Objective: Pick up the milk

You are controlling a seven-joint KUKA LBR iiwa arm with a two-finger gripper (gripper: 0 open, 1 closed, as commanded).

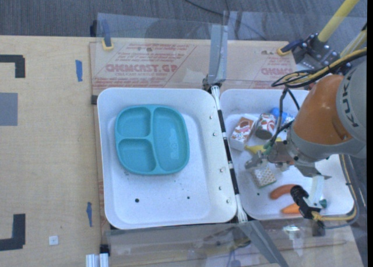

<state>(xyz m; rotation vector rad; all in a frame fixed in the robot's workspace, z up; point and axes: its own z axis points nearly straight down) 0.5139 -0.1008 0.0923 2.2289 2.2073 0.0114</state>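
A: Gripper [269, 158], where's it at?
B: Over the right bin [335, 169] as seen from the cam, approx. mid, low over the items. The grey wrist w/ orange band sits on top of it from this angle, so can't tell how far open it is, or whether it's got hold of anything.
A: What's closest to it?
B: Tan waffle piece [265, 176] w/ grid pattern, tilted, just below the gripper in the view. Small yellow bit [254, 149] just to its left, too small to ID.
A: And the milk?
B: Milk carton [242, 132], white w/ brown-red print, lying nr the bin's left wall. It's up & left of the gripper, close but apart. A red-and-white pack [267, 124] is just beside it on the right. A blue item [284, 114] is further right, partly behind the arm.
A: Rest of that bin?
B: Reddish sausage [283, 191] toward the front, orange carrot [289, 208] just below it nr the front edge.
A: Other side?
B: Left bin [169, 201] holds a teal divided plate [152, 140], 3 compartments, in its upper-left part. The bins sit edge to edge.
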